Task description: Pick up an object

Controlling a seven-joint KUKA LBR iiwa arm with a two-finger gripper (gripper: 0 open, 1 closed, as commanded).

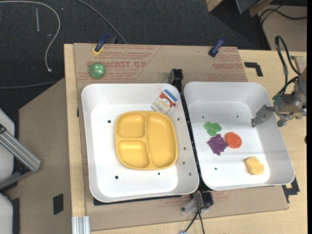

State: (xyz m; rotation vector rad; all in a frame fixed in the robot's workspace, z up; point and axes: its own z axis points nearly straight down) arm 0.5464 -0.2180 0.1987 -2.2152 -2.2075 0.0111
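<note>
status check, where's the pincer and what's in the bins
Pincer open over right bin, holding nothing. Green, purple, orange, yellow pieces untouched. Left bin: yellow tray, small carton.

- Pale wooden tabletop, spreading left of the pincer.
- Printed cardboard sheet lying on the tabletop, left of the pincer.
- Small green ball on the cardboard, far to the pincer's left and a little farther back.
- Two blue clamps on the cardboard's far edge, behind and left of the pincer.
- White cable looping over dark floor, far behind and left of the pincer.
</note>
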